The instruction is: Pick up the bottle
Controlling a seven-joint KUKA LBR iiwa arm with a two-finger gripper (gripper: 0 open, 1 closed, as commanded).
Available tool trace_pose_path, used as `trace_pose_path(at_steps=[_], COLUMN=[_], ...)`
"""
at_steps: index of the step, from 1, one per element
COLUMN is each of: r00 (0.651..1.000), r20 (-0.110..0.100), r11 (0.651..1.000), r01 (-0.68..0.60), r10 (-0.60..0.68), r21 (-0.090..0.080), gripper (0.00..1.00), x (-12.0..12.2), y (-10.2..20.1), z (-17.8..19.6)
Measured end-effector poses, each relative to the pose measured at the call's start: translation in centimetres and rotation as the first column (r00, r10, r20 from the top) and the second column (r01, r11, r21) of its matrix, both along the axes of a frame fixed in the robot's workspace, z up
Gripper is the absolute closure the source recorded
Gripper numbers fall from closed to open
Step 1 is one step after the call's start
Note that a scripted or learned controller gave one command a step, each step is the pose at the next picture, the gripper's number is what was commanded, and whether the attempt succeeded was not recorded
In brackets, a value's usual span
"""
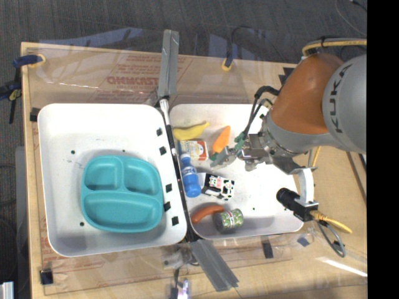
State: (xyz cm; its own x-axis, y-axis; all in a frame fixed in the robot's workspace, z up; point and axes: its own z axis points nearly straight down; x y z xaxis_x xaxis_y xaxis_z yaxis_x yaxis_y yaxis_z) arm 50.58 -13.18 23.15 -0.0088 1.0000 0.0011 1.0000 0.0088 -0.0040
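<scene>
Camera view: 2 white bins side by side. Blue bottle (189,176) lies along left wall of right bin (262,195), center frame, below a small carton (196,148) & beside a black-white box (219,186). Banana (191,130), carrot (221,139) above; sausage (206,212), green jar (229,220) below. Gripper (221,158) sits mid right bin, just right of carton, apart from bottle; can't tell how far open, nothing seen held. Teal divided plate (121,192) in left bin (62,136).
</scene>
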Motion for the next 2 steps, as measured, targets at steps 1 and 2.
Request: trace_pose_path(at_steps=[1,2], r00=[0.996,0.995], r20=[0.011,0.005], r11=[0.996,0.995], r01=[-0.09,-0.103], r10=[0.09,0.103], r21=[-0.021,-0.008], gripper=[0.0,1.0], x=[2.89,2.91], y=[1.65,2.35], z=[-13.65,-12.81])
